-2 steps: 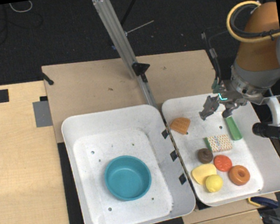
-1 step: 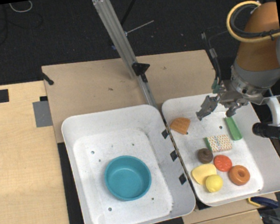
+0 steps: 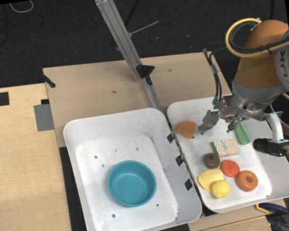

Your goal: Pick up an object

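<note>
White plastic forms both bins on the bench; the left bin is found to hold a teal bowl resting upright near its middle, well apart from the arm. Nearest the camera in the right bin, a yellow lemon-like piece is seen touching a yellow block; an orange ring lies just beside them to the right; a red round piece sits just behind, with a small brown ring to its left. Farther back, a pale dotted block with a green edge is noted, and a green cylinder stands or lies just beyond it, partly masked by the wrist. An orange-brown lump rests alone near the bin's left wall.

At the far side, the gripper is seen above the rear of the right bin, between the orange-brown lump and the dotted block; whether it is released or clenched cannot be told from this angle, and nothing can be made out between its tips. The grey arm with its orange band reaches in from the right.

Progress is judged as early: every candidate object appears to lie on the bin floor, none lifted; a choice of target, a descent, a closing and a lift are all judged outstanding. The orange-brown lump is assessed as the likeliest target, being closest and standing free of neighbours; the clustered pieces at the front are judged harder to take singly.
</note>
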`<state>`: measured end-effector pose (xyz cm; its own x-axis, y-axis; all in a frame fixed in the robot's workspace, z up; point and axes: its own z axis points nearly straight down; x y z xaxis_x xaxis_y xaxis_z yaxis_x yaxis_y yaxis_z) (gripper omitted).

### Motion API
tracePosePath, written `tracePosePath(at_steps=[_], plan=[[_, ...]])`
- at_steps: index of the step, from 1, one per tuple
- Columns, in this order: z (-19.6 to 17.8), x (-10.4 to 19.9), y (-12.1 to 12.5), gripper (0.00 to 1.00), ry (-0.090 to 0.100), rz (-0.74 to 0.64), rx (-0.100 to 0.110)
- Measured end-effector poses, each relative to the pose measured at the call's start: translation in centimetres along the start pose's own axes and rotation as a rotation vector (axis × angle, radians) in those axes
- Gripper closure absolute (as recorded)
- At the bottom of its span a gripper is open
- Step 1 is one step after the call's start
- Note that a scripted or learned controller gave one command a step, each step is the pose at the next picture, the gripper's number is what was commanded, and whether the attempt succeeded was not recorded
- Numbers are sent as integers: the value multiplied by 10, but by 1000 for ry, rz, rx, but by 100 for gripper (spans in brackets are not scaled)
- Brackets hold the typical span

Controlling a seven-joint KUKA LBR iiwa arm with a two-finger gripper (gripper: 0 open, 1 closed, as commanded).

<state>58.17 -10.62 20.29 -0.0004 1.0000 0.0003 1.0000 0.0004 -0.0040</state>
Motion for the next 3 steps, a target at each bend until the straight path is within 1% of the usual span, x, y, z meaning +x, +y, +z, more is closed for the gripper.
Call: tracePosePath(at_steps=[1, 2, 3], plan=[[53, 10, -3, 0, 0, 1, 1], [106, 10, -4, 0, 0, 0, 1], [94, 9, -4, 100, 0, 2, -3]])
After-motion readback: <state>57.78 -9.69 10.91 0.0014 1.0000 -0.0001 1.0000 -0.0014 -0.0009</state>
